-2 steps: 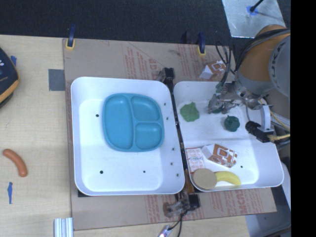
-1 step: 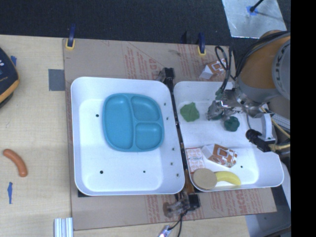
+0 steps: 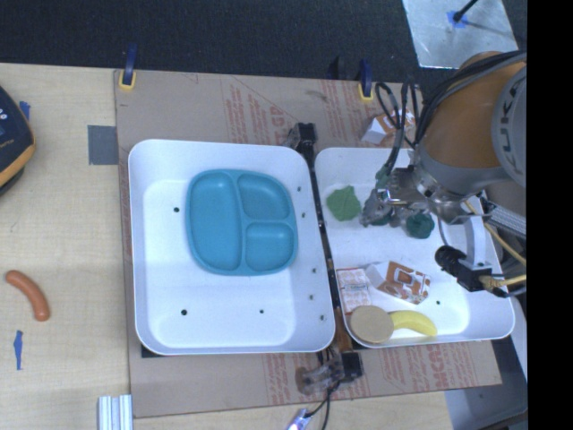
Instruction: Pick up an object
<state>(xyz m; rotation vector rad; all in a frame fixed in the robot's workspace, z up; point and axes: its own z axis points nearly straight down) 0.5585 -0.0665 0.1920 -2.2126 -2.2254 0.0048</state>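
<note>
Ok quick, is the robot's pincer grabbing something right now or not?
Pincer: cannot be told whether it grips anything; it sits low in the right bin, between the light green thing and the dark green thing.

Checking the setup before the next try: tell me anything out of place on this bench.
One thing: a toy sausage lies on the bare bench far left, outside both bins. The blue divided plate sits alone in the left bin; the other items lie in the right bin.

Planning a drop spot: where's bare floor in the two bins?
Left bin: bare floor rings the blue divided plate, widest along the near edge. Right bin: crowded. The gripper sits between the green piece and a dark green one; packets, disc and banana fill the near part.
</note>
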